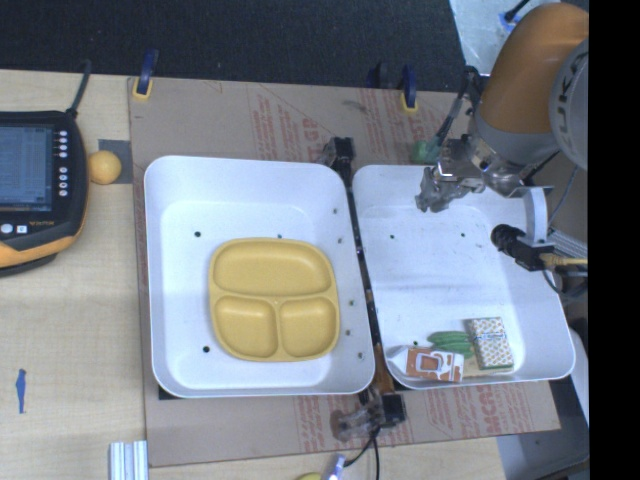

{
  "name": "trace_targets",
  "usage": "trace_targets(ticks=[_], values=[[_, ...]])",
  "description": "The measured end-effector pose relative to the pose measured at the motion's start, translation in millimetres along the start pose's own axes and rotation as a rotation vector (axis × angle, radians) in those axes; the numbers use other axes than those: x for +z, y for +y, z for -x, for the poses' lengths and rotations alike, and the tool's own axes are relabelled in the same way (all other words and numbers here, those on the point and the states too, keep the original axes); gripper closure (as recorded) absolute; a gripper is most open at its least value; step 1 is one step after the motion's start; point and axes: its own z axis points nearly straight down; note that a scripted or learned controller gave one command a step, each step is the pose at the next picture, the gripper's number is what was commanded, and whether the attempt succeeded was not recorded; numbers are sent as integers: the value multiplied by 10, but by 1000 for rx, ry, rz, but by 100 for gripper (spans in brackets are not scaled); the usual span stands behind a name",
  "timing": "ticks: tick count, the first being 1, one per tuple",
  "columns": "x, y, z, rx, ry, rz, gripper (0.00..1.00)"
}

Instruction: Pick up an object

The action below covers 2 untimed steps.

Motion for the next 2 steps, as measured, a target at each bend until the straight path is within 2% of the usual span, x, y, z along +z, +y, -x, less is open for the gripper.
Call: trace_targets(ticks=[1, 2], values=[[-102, 1, 4, -1, 0, -2, 100], [-153, 141, -633, -4, 0, 1, 100]])
